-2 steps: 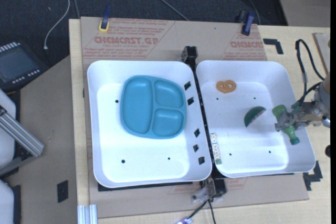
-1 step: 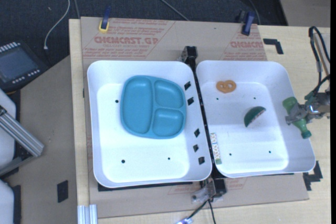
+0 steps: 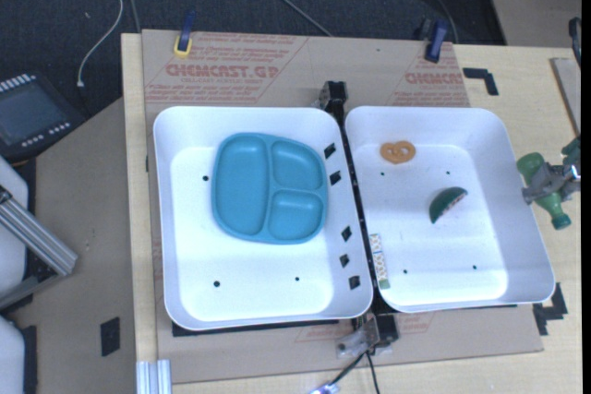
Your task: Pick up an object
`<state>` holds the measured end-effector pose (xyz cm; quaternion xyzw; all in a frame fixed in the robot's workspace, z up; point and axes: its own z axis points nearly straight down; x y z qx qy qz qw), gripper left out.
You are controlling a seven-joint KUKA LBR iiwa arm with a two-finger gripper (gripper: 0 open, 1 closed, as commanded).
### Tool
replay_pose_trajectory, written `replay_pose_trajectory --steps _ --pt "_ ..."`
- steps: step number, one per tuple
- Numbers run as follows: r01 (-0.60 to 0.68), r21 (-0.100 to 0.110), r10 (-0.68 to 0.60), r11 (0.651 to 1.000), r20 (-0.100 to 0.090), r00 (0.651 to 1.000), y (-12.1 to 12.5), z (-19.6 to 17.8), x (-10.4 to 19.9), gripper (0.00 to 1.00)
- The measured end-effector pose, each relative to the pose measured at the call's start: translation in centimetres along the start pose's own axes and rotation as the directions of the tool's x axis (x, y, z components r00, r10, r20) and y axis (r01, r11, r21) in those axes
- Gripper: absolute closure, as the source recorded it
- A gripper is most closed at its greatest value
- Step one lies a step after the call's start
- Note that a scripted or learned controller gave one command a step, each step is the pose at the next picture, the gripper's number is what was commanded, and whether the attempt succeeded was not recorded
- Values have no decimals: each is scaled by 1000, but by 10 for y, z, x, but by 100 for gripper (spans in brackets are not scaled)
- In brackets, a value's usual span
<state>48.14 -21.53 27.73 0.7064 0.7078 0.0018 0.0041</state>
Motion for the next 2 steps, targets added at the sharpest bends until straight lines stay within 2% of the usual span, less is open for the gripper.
replay_pose_trajectory --steps 1,2 --pt "4 10 -4 1000 -6 1000 27 18 47 100" --pt "4 6 -4 1000 -4 1000 51 13 94 100"
